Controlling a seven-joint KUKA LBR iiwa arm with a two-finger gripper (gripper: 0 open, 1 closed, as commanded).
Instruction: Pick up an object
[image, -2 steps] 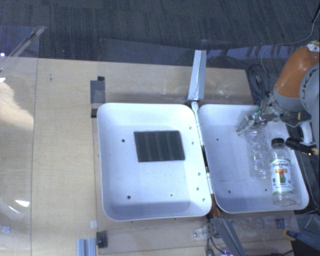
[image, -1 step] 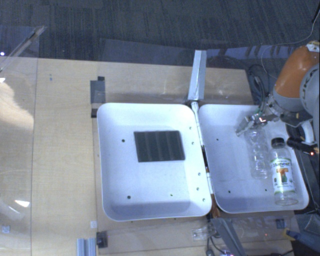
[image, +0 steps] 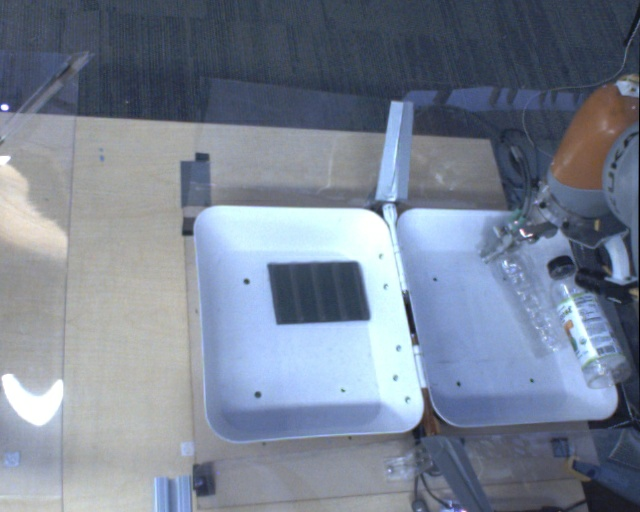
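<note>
A: Progress? Object position?
B: Nothing lifted. Clear plastic bottle (image: 583, 322) lying in right bin (image: 470, 340), far right side.
A: Gripper (image: 508, 238)?
B: Poised over upper right bin. Grasp state indeterminable. Pick outstanding.

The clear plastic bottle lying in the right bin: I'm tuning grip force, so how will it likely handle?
The clear plastic bottle with a green-printed label looks empty, so probably light. Lying on its side, it may roll if nudged. Its smooth thin wall could slip or dent under a hard squeeze.

A dark ribbed mat (image: 318, 292) lies flat in the left white bin (image: 215, 330) on the wooden bench (image: 110, 330).
</note>
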